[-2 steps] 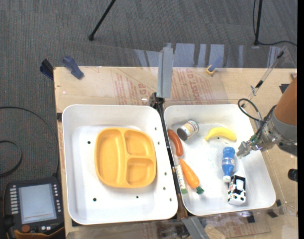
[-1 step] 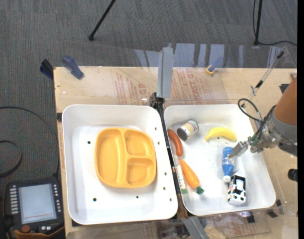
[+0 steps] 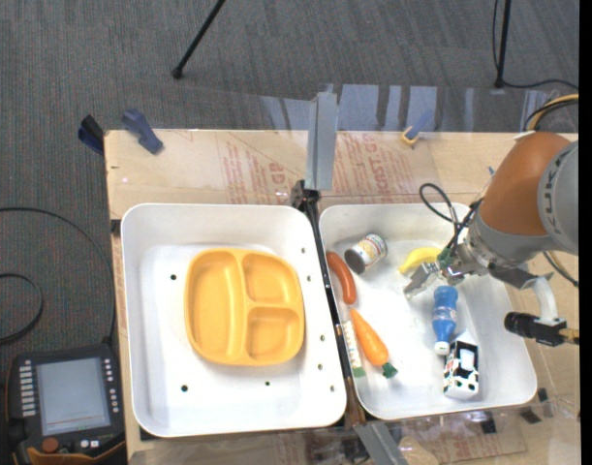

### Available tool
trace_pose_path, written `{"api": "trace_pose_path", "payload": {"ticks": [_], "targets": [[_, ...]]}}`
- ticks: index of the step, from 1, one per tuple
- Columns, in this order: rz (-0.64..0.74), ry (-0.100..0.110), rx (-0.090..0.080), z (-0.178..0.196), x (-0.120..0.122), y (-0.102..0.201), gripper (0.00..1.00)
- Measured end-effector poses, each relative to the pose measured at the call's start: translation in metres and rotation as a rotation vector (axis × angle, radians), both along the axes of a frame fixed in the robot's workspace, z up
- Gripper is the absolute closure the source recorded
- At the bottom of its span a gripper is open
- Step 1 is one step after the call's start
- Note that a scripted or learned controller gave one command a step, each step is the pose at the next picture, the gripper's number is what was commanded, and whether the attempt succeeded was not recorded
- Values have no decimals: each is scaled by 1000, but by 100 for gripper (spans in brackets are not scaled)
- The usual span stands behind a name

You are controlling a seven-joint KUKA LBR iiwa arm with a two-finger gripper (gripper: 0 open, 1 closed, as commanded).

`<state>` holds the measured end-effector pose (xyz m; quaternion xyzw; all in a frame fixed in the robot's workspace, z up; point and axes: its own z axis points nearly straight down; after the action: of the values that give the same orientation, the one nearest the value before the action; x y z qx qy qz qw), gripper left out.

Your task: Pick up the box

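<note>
Box: the black-and-white box [image 3: 461, 368] lies in the right bin [image 3: 514, 381], in its near right corner, close to the front wall and tilted a little off the bin's edges.
Bottle: a small blue bottle [image 3: 443, 319] lies just beyond the box, lengthways, its near end almost touching the box's top edge.
Gripper: the gripper [image 3: 423, 281] hangs over the right bin beyond the bottle — its fingers are spread apart with nothing between them, well short of the box.
Banana: a yellow banana [image 3: 420, 258] lies just beyond the gripper, its near side close by the fingers.
Can: a small can [image 3: 366, 252] lies on its side to the left of the banana, near the bin's far left part.
Sausage: a reddish sausage [image 3: 341, 276] lies along the left wall, just below the can.
Carrot: an orange carrot [image 3: 370, 342] with a green end lies slantwise nearer the front, left of the bottle.
Arm: the arm [image 3: 528, 201] — grey with an orange band — reaches in from the right over the bin's far right corner.
Left bin: the left bin [image 3: 150, 250] bears a yellow divided plate [image 3: 244, 305] at about its middle.
</note>
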<state>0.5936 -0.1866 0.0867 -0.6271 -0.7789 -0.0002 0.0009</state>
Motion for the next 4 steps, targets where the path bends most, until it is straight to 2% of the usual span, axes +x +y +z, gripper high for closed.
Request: {"api": "trace_pose_path", "payload": {"ticks": [1,2,3,4], "targets": [[-59,2,4,0,-36,-23,0],[-61,2,4,9,-36,-24,100],[-126,3,1,78,-80,45,100],[-291,4,0,89,-69,46,100]]}}
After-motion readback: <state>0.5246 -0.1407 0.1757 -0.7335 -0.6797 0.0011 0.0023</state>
